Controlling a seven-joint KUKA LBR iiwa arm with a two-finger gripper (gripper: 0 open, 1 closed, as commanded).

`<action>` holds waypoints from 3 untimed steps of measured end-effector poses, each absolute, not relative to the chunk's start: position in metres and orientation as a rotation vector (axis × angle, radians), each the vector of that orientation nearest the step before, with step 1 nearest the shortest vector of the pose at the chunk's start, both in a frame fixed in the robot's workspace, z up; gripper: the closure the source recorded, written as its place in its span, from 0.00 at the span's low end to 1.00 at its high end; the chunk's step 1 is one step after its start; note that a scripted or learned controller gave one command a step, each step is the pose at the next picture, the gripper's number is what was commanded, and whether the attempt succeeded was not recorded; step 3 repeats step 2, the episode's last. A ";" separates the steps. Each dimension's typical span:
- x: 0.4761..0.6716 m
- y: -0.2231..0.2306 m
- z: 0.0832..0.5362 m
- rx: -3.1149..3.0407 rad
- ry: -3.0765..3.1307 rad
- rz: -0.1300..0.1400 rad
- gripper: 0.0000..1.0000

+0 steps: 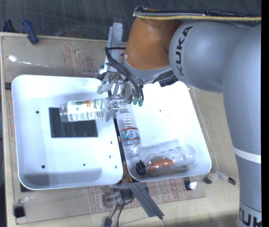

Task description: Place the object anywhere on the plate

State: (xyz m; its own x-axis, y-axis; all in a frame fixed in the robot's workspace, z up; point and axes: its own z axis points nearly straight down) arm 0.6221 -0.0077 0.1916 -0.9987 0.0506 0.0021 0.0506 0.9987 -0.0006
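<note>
Camera view puts the green-labelled bottle (pixel 83 110) on its side across the 12 o'clock edge of the dark plate (pixel 73 128) in the left bin (pixel 30 141). The gripper (pixel 119 94) sits at the bottle's 3 o'clock end; its opening cannot be told.

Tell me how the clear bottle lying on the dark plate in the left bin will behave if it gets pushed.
The bottle lies on its side on the flat dark plate, so a sideways nudge would probably roll it. It looks like thin clear plastic and seemingly empty, so likely light and easily squashed. Its smooth wall may slip in the gripper just beside its cap end.
</note>
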 end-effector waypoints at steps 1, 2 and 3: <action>0.630 0.081 0.193 -0.243 -3.134 0.000 0.00; 0.627 0.135 0.142 0.049 -3.139 0.001 0.00; 0.627 0.135 0.142 0.049 -3.139 0.001 0.00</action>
